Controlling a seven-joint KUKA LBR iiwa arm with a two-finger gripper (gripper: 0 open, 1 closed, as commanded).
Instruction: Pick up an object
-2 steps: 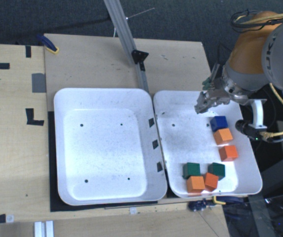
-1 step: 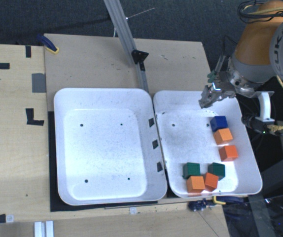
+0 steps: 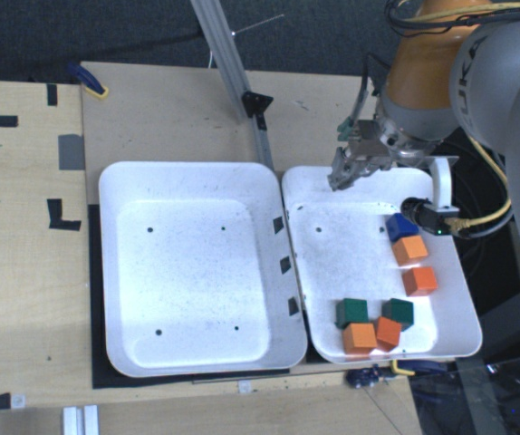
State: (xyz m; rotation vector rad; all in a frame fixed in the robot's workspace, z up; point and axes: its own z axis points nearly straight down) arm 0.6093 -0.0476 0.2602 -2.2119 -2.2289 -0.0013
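Note:
My gripper (image 3: 343, 179) hangs over the far left corner of the right bin (image 3: 332, 243), its fingers close together and pointing down with nothing between them. Blocks lie apart from it in that bin. A blue block (image 3: 399, 226) and an orange block (image 3: 410, 249) sit by the right wall, with another orange block (image 3: 419, 281) just below them. Along the near edge sit a green block (image 3: 351, 311), a second green block (image 3: 397, 312), an orange block (image 3: 361, 336) and a further orange block (image 3: 388, 332).
The left bin (image 3: 192, 261) lies beside the right one. A slanted metal bar (image 3: 233, 57) with a black clamp runs down to the bins' far edge. A black cable fitting (image 3: 420, 212) hangs at the right bin's wall.

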